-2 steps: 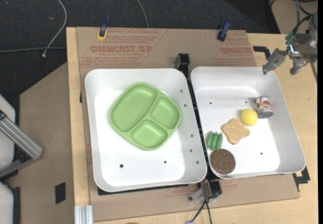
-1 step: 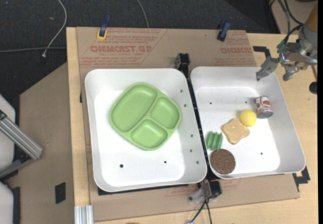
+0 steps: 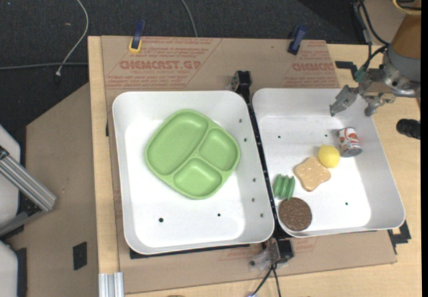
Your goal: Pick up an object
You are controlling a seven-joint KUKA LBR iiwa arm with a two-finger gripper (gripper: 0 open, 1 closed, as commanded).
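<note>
Camera view has the hand (image 3: 355, 102) spread open with nothing in it, hovering over the right bin's (image 3: 294, 112) far corner. Just below it sits a small can (image 3: 348, 141), touching a yellow ball (image 3: 328, 156), then toast (image 3: 312, 173), green beans (image 3: 283, 186), brown cookie (image 3: 295, 213). Green plate (image 3: 192, 153) in the left bin (image 3: 134, 222).

Bench (image 3: 67, 155) bears left bin (image 3: 134, 222), right bin (image 3: 374, 215) side by side
</note>
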